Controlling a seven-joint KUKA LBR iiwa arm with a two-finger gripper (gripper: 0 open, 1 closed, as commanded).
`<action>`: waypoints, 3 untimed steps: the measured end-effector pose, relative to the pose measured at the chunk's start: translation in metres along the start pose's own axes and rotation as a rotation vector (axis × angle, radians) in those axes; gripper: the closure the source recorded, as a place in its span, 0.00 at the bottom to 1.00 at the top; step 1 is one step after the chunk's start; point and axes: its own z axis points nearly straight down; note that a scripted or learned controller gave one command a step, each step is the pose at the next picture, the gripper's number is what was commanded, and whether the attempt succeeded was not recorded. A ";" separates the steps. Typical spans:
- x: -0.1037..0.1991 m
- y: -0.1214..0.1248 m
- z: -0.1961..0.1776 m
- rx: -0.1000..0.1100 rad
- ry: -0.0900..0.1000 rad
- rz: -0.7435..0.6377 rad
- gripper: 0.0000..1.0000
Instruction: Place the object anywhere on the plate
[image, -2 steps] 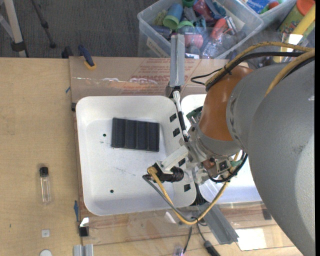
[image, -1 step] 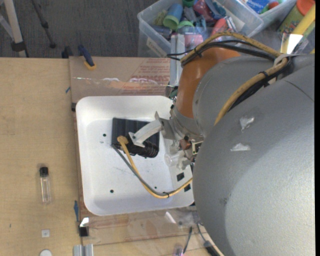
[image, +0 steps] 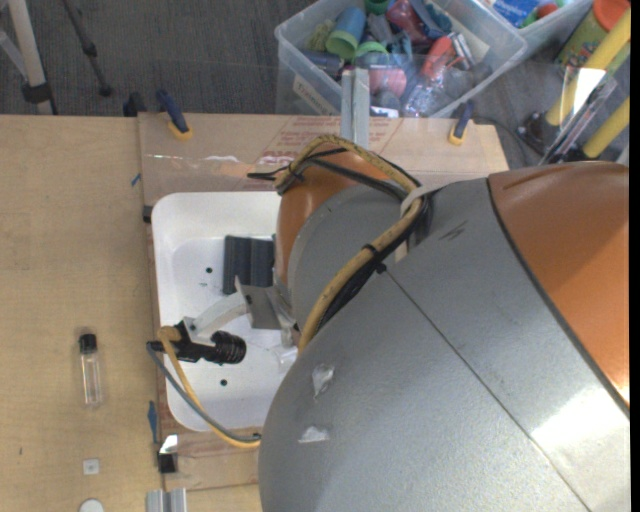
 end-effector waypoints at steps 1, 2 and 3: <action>0.055 0.031 0.017 -0.001 0.001 0.036 1.00; -0.003 -0.010 0.032 0.001 -0.005 -0.093 1.00; 0.010 -0.007 -0.070 0.001 -0.003 -0.473 1.00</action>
